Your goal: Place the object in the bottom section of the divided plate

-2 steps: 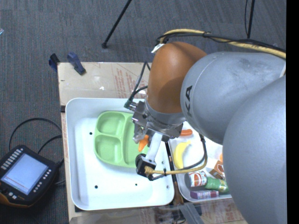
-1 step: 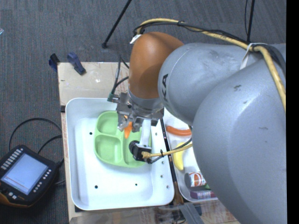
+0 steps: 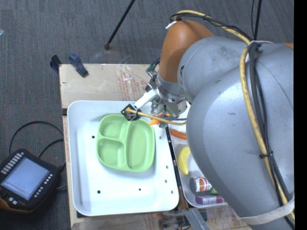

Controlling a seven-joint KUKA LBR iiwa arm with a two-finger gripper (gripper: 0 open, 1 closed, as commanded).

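Note:
A light green divided plate (image 3: pixel 125 145) with three sections lies in the left white bin (image 3: pixel 91 186), toward its upper right. My gripper (image 3: pixel 163 109) hangs under the grey and orange wrist, just past the plate's upper right rim, over the divide between the two bins. An orange object (image 3: pixel 178 133), partly covered by the arm, lies in the right bin (image 3: pixel 188 199) just below the gripper. A small orange bit (image 3: pixel 153 122) shows at the plate's edge. All the plate's sections look bare.
A yellow banana-like item (image 3: pixel 183 160), a small can (image 3: pixel 198 184) and a purple item (image 3: pixel 208 200) lie in the right bin. A black clip on a yellow cable (image 3: pixel 130 113) overhangs the plate's top rim. The big arm covers most of the right bin.

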